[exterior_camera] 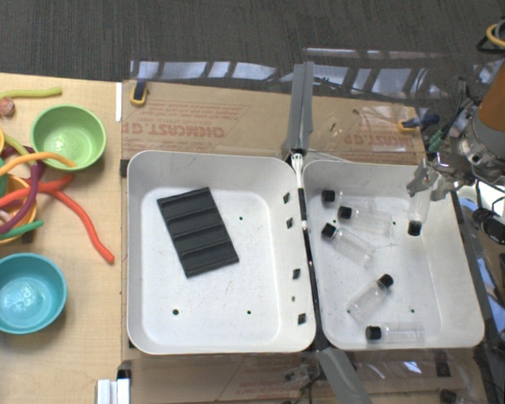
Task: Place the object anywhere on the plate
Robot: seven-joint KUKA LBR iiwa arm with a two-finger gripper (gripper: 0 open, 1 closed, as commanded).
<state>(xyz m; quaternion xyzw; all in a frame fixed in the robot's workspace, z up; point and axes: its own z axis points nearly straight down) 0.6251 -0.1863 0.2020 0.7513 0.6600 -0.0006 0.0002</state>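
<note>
A cardboard-covered bench [240, 124] bears two white bins side by side. The left bin [145, 318] holds a black ridged plate [197, 231], lying flat and slanted. The right bin [449, 325] holds several clear vials [367, 297] with black caps, scattered apart. The gripper [429, 182] hangs over the right bin's far right corner; whether it is open or closed I cannot tell.

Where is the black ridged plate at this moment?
The black ridged plate lies in the left white bin, in its upper-left part, turned at a slant, left of the divider between the bins.
</note>
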